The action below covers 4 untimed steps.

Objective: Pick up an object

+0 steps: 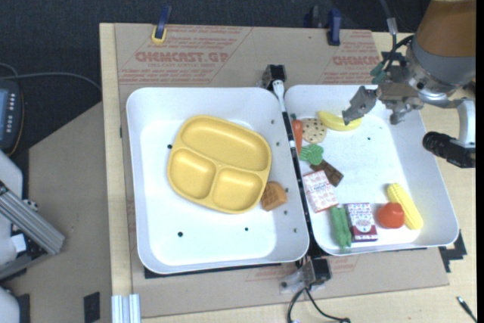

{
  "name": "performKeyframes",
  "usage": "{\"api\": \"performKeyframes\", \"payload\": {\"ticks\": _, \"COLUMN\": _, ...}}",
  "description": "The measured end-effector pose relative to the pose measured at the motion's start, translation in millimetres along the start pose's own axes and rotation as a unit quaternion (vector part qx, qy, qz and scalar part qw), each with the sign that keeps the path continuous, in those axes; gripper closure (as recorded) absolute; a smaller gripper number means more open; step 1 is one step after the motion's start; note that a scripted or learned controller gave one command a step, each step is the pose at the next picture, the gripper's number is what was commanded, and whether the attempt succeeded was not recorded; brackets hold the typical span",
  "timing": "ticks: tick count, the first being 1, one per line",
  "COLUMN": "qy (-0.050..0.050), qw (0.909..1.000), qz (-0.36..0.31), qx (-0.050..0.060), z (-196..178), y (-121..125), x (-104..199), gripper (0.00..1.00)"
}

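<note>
Currently hovering: claw (376, 104), fingers apart, gripping nothing. Just left and slightly below, curved yellow plastic banana (337, 122), long axis running roughly left-right. Probably needs a short shift leftward, then descent.

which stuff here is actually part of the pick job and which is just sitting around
In the job:
gripper, above the right bin
banana, the item nearest it
cookie, tomato, corn, other candidates

Just lying about:
yellow divided plate in the left bin
blue clamp

The arm (446, 19) reaches in from the right, its fingers (357, 108) spread apart.
</note>
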<state>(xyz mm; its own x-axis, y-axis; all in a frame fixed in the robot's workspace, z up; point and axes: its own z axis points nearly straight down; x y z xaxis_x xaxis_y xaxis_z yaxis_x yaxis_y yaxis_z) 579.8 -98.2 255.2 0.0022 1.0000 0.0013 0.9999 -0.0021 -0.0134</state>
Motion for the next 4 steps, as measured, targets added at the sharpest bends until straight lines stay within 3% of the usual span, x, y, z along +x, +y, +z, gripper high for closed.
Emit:
{"api": "performKeyframes", "payload": {"ticks": 1, "qy": -0.001, "qw": 1.0, "qz": -0.001, "qx": -0.007, "z": -7, "y": 2, "x": 0, "gripper": 0.0}}
{"api": "performKeyframes", "payload": {"ticks": 4, "qy": 0.0, "qw": 1.0, "qz": -0.001, "qx": -0.005, "z": 146, "y": -3, "x": 2, "gripper": 0.0}}
